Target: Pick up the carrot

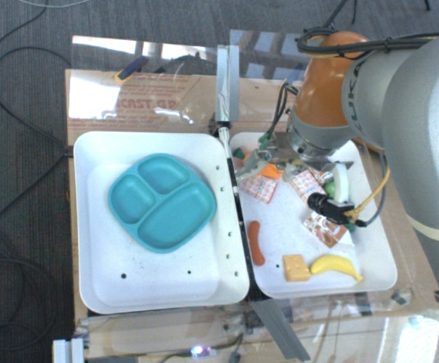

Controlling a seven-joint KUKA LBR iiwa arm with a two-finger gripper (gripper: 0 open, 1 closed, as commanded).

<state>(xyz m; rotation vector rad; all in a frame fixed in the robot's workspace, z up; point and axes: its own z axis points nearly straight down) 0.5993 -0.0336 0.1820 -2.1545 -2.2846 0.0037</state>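
Camera view, from your left: the left bin (pixel 91 278) carries a teal divided plate (pixel 162 201), with nothing lying in its compartments. Cross the divider and the right bin (pixel 381 274) holds the clutter: a reddish sausage (pixel 256 243) near its left wall, a cracker-like yellow square (pixel 296 268), a banana (pixel 335 266) beside it, and patterned snack packets (pixel 261 188) further up. Among those packets, at the bin's upper left, sits a small orange piece (pixel 270 172) that you may judge to be the carrot. The gripper (pixel 295 156) hangs just beside it, under the orange wrist band (pixel 326 89); the arm's bulk hides its tip, so how wide it stands cannot be told. By this evidence the carrot is not lifted; the grasp and the raise remain.
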